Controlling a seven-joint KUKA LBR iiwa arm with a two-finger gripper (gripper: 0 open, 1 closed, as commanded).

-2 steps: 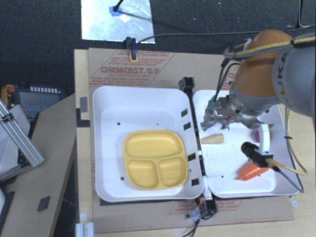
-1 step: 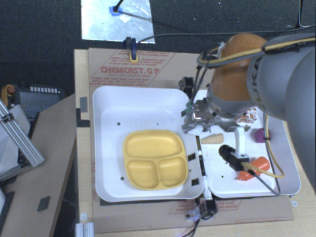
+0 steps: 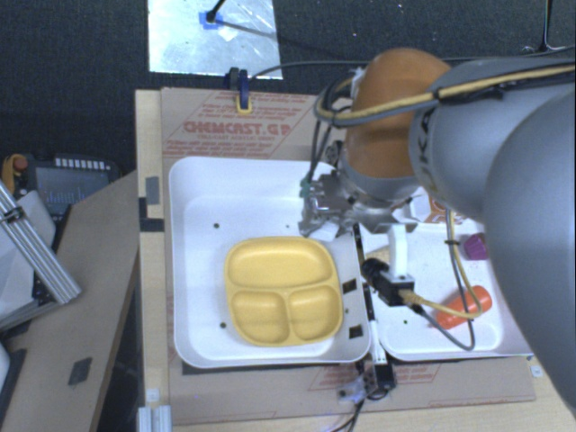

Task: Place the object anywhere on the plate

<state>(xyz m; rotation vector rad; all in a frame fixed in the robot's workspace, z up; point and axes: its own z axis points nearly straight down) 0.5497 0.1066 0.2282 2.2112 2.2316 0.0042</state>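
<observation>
Cardboard sheeting [image 3: 225, 129] printed with red lettering covers the bench, and on it sit two shallow white bins side by side. Nearest the camera, the left bin [image 3: 193, 241] holds a yellow plate [image 3: 283, 291] with three compartments (one long one at the back, two smaller ones in front), lying flat toward the bin's front right. To the right, past the shared rim, the right bin [image 3: 486, 336] holds an orange object [image 3: 472, 302] lying near its front, partly crossed by a yellowish cable [image 3: 445, 313], and a purple object [image 3: 475, 246] a little farther back, close against the grey arm [image 3: 504, 151]. That arm reaches in from the right, its orange band [image 3: 391, 120] bulking above the wrist. The gripper [image 3: 319, 212] hangs over the back right part of the left bin, just behind the plate; whether it is clenched or released cannot be told. Farther back, a yellow-and-blue clamp [image 3: 241, 93] grips the cardboard's far edge, and beyond it a shiny metal sheet [image 3: 211, 25] lies on dark carpet.
</observation>
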